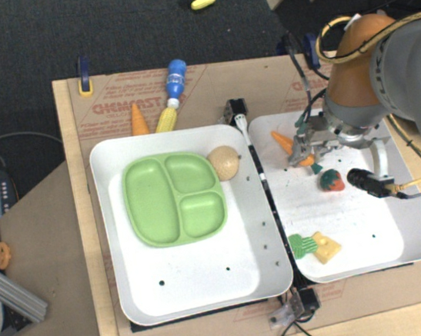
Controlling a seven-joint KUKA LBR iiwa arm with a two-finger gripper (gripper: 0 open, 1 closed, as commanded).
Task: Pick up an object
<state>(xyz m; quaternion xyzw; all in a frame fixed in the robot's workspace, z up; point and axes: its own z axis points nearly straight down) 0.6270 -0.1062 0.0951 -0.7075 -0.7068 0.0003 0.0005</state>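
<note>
In the right bin (377, 245) my gripper (304, 156) is lowered near the bin's upper left part, beside a small orange carrot-shaped piece (281, 141) that lies just to its left. A red and green strawberry toy (330, 180) rests on the bin floor just below and to the right of the gripper. A green and yellow brush-like toy (315, 246) lies near the bin's front left. The fingers are dark and small against the wrist, and nothing shows clearly between them.
The left bin (133, 283) holds a green divided plate (174, 198) and a tan ball (224, 161) at its right edge. Behind the bins, on the cardboard, lie a blue and yellow brush (172, 92) and an orange cone (138, 121). A black part (368, 181) of the arm hangs over the right bin.
</note>
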